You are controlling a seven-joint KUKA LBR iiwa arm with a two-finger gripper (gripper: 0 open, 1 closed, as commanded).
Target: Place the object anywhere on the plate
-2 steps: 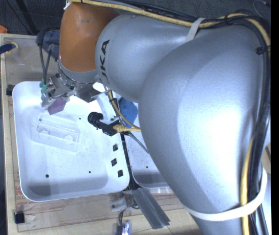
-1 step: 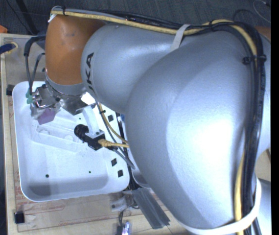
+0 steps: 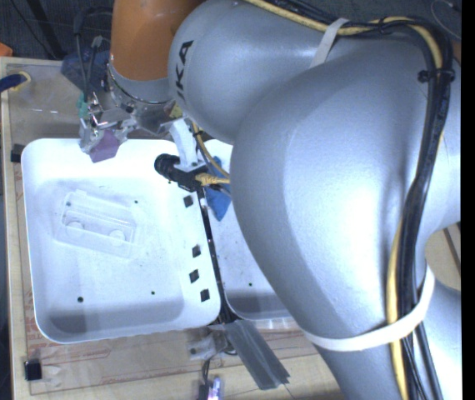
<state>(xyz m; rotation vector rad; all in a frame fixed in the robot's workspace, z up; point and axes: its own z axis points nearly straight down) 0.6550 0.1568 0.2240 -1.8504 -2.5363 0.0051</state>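
Gripper (image 3: 97, 133) over left bin's (image 3: 46, 290) far edge, fingers closed on a small purple object (image 3: 102, 146); plate location can't be made out, so a release here likely drops it into the bin.

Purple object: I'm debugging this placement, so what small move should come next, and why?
Probably shift it down the picture until over the faint clear plate: the purple object sits at the gripper by the far rim of the left bin, apart from the plate.
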